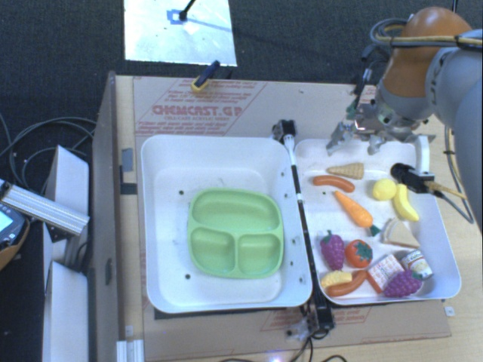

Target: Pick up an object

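The claw (353, 142) hangs spread open and seemingly empty above the right bin's (445, 251) far edge, near the cone (346, 170).

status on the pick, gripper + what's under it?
Gripper open, nothing between fingers, over right bin's far edge. Nearest: cone-shaped toy, sausage. Green tray in left bin. No obstruction seen.
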Controlling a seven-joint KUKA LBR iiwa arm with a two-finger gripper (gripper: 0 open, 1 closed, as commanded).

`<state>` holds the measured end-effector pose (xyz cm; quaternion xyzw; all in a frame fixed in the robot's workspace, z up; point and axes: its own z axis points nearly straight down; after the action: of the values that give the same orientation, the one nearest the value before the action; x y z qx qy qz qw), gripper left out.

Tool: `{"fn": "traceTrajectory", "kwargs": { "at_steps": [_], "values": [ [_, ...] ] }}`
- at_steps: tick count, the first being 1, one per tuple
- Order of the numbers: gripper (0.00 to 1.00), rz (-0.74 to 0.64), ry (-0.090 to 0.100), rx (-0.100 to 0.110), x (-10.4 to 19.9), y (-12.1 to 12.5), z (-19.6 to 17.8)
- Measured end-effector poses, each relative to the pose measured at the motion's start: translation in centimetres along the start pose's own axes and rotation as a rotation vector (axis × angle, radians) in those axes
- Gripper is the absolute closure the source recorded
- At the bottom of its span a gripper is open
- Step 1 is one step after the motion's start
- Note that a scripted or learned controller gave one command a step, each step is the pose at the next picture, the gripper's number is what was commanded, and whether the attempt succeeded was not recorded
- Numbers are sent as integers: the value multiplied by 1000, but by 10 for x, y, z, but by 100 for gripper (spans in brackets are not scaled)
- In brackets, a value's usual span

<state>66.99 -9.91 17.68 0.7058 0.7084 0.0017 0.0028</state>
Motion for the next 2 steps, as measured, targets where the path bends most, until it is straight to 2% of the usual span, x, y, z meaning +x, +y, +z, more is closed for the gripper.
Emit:
{"fn": "traceTrajectory", "kwargs": {
  "at_steps": [1, 2],
  "values": [
    [0, 2, 0, 1, -26, 0, -38],
    [0, -1, 3, 8, 9, -31, 23]
  ]
}}
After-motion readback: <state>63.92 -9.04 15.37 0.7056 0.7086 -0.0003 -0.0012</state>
